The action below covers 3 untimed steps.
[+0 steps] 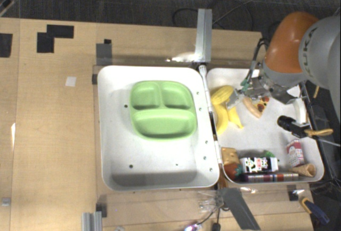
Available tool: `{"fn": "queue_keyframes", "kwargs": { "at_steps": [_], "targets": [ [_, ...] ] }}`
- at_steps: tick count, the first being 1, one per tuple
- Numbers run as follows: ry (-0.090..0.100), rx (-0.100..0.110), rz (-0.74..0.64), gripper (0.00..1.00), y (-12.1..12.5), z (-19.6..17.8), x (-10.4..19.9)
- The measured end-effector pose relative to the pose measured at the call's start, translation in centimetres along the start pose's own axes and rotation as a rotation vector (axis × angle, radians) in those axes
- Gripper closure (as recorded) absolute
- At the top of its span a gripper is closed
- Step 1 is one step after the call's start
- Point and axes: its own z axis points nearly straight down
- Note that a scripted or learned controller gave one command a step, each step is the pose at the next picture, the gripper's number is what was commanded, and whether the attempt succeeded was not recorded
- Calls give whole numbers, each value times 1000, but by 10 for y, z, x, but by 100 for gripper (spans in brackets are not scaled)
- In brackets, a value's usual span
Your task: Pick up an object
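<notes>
The arm (298,48) reached in over the right bin (266,134), its gripper (254,94) low among the clutter beside the bananas (224,107) and just above a pizza-slice toy (256,107); whether it pinched anything I could not tell. In the left bin (114,134) lay a green divided plate (161,109), while a small carton (259,163) and markers (266,176) lay along the right bin's near wall

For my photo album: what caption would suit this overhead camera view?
Robot arm's gripper poised over bananas in the right bin; green divided plate in the left bin.
</notes>
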Motion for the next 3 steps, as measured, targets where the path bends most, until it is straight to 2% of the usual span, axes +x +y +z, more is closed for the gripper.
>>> {"fn": "queue_keyframes", "kwargs": {
  "at_steps": [1,2,3],
  "targets": [
    [0,-2,-69,0,-28,27,9],
    [2,0,-67,100,-28,19,10],
    [-1,-1,86,100,19,-61,71]
  ]
}}
